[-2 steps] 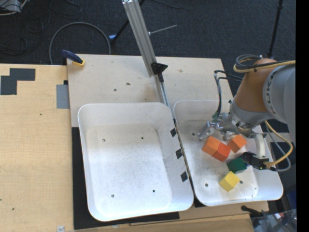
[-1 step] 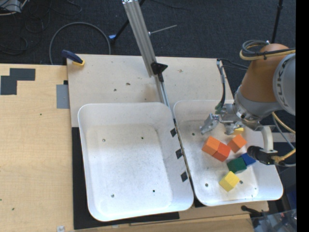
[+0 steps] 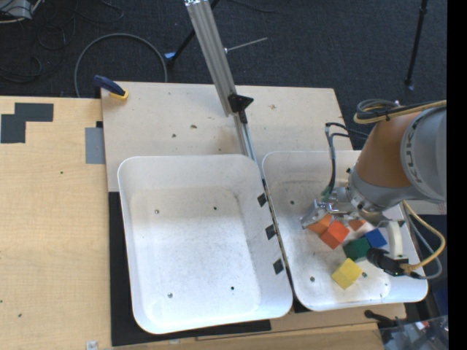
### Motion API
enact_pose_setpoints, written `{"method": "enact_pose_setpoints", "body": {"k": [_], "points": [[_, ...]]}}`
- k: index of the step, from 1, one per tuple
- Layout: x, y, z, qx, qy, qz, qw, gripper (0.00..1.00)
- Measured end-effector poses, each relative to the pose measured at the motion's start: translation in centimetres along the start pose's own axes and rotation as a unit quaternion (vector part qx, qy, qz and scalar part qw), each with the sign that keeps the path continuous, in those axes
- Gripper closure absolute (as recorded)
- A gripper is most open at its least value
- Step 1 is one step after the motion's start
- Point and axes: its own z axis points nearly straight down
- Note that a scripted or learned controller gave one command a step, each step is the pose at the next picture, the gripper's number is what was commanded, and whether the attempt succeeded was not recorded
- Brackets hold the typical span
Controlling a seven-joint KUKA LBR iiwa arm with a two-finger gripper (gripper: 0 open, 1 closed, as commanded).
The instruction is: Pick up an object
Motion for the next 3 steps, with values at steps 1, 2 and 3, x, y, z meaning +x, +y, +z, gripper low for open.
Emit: {"method": "enact_pose_setpoints", "body": {"k": [1, 2, 3], "points": [[-0.1, 0.1, -1.4, -0.002, 0.0, 0.002, 1.0, 1.0], [6.5, -2.5, -9.6, -0.006, 0.001, -0.003, 1.0, 1.0], [9.5, -4.1, -9.1, -0.002, 0.001, -0.002, 1.0, 1.0]]}}
